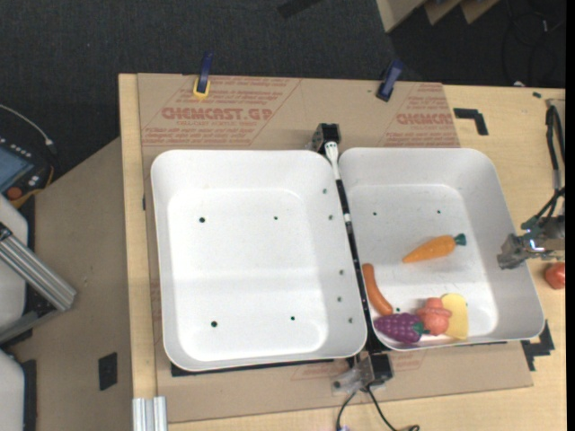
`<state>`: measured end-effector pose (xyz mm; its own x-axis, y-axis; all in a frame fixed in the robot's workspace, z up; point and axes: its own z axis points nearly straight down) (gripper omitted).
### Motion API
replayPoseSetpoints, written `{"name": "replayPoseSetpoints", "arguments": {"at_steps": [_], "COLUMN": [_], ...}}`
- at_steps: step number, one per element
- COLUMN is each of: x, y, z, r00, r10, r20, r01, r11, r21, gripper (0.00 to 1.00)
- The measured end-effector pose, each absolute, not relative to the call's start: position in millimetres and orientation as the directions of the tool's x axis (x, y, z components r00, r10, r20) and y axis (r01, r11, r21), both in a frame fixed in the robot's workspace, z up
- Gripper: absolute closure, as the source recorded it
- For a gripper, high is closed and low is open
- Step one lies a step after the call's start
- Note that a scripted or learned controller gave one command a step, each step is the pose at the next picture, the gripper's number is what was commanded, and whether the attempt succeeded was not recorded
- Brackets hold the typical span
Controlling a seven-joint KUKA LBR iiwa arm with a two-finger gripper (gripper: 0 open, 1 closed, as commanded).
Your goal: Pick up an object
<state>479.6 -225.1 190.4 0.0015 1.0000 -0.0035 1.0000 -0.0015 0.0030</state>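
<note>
Sitting at the right rim of the right white plastic bin (485, 182), the grey metal gripper (521, 248) is low and near the toys, likely so it can reach in. I cannot tell if it is open or shut, and nothing shows in its hold.

The toys lie in that bin's near part: an orange plastic carrot (431, 249), a long red sausage (375, 290), purple grapes (398, 328) and a yellow piece (456, 315), bunched up against the wall.

Both bins rest on a brown cardboard sheet (269, 106) held by blue clamps (204, 74). Dark carpet (135, 16) lies behind.
</note>
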Motion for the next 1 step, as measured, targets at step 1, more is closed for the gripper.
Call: {"name": "replayPoseSetpoints", "arguments": {"at_steps": [1], "x": [481.8], "y": [-149.9], "z": [258.7], "r00": [-0.009], "r10": [1.0], "r20": [0.0], "r01": [1.0], "r11": [0.009], "r21": [0.009], "gripper": [1.0]}}
